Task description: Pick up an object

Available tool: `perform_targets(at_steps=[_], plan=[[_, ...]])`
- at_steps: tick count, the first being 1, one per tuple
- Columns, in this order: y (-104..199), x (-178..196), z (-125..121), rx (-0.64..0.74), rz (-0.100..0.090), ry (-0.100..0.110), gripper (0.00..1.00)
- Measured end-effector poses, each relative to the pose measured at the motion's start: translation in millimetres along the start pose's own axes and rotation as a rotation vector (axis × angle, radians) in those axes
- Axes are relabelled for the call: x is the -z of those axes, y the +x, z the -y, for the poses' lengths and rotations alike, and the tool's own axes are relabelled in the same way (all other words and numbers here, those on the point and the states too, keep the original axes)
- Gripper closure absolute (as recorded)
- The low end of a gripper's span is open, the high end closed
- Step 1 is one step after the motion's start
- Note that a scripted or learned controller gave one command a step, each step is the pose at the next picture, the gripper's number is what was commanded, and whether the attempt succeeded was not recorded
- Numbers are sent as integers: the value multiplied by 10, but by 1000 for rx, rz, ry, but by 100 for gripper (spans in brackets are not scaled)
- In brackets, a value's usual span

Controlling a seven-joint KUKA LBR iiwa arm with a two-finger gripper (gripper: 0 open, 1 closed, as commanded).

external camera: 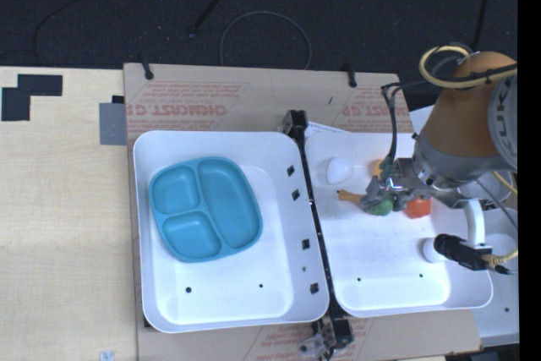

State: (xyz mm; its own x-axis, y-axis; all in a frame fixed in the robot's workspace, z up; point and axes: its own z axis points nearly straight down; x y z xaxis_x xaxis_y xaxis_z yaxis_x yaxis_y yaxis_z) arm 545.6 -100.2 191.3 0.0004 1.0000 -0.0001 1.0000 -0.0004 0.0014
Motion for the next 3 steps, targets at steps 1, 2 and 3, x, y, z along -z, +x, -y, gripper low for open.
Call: perform_targets(at_steps=[1, 2, 3], plan=[[-77, 465, -65, -1, 1, 0, 100], [444, 342, 16, 3, -2, 6, 100], [948, 341, 145, 4, -2, 7, 100]])
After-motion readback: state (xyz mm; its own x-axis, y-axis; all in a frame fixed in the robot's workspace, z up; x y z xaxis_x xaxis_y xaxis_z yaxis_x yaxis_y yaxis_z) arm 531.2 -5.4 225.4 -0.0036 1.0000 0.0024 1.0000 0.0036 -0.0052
